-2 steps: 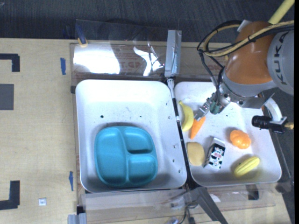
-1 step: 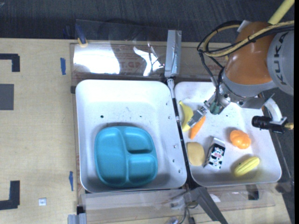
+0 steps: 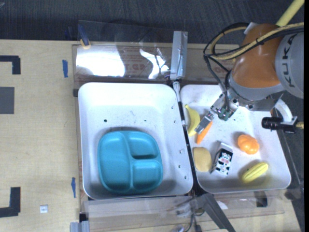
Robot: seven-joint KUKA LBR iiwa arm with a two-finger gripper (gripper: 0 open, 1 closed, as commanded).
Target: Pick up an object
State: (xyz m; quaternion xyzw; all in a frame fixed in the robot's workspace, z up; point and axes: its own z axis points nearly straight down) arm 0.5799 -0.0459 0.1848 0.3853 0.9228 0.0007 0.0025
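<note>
My gripper (image 3: 216, 115) hangs low over the upper left part of the right bin (image 3: 275, 178), under the orange wrist band. Its tip sits right at the upper end of an orange carrot (image 3: 202, 131), which lies slanted on the bin floor. A yellow banana (image 3: 192, 120) lies just left of the carrot. Nearer the front are a pale yellow potato-like piece (image 3: 202, 159), a black-and-white toy (image 3: 223, 161), an orange fruit (image 3: 248, 144) and a yellow lemon-like piece (image 3: 254, 171).
The left bin (image 3: 96, 100) holds a blue divided plate (image 3: 129, 160) at its front. A metal divider (image 3: 179, 57) and clear plastic sheet stand behind the bins. A black fixture (image 3: 278, 123) juts in at the right bin's right rim.
</note>
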